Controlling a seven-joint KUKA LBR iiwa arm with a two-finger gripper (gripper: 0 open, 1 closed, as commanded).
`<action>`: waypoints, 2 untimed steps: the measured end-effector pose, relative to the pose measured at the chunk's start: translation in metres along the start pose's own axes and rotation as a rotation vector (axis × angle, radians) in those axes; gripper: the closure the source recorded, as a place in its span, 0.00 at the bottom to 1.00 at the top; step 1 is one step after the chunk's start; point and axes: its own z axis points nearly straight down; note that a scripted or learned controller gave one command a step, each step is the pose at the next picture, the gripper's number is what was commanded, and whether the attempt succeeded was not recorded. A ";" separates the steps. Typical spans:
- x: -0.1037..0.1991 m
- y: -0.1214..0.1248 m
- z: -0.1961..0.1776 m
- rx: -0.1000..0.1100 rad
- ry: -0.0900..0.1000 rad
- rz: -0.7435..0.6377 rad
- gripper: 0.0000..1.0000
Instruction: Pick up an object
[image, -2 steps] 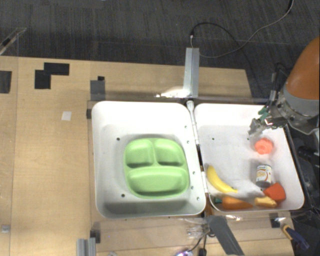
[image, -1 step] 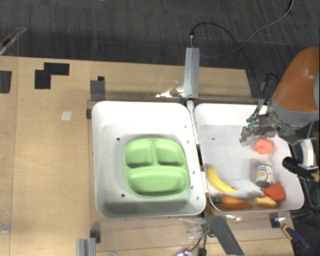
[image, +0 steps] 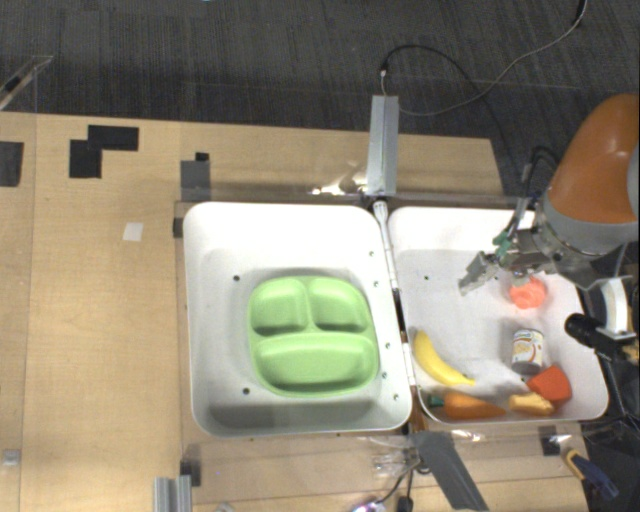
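A green divided tray (image: 312, 333) lies in the left bin (image: 215, 250). In the right bin (image: 430, 250), a banana (image: 438, 362) sits at 7 o'clock, a carrot (image: 473, 406) at 6, a small can (image: 527, 349) near 4. The gripper (image: 484, 271) hangs at 1 o'clock with nothing between its parted fingers, a pink object (image: 529, 292) just beside it.

- The right bin (image: 430, 240) has bare white floor across its upper left and middle.
- Its lower edge is crowded: a banana (image: 438, 362), a carrot (image: 472, 406), a small can (image: 527, 349) and a red-orange piece (image: 550, 383) lie close together.
- A pink object (image: 529, 293) sits just beside the gripper (image: 487, 270).
- A green divided tray (image: 312, 333) covers the left bin's (image: 215, 300) centre, leaving a bare margin around it.
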 end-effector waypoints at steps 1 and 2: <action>-0.056 -0.034 0.048 0.000 -0.001 0.036 0.00; -0.098 -0.051 0.128 -0.008 -0.005 -0.077 0.00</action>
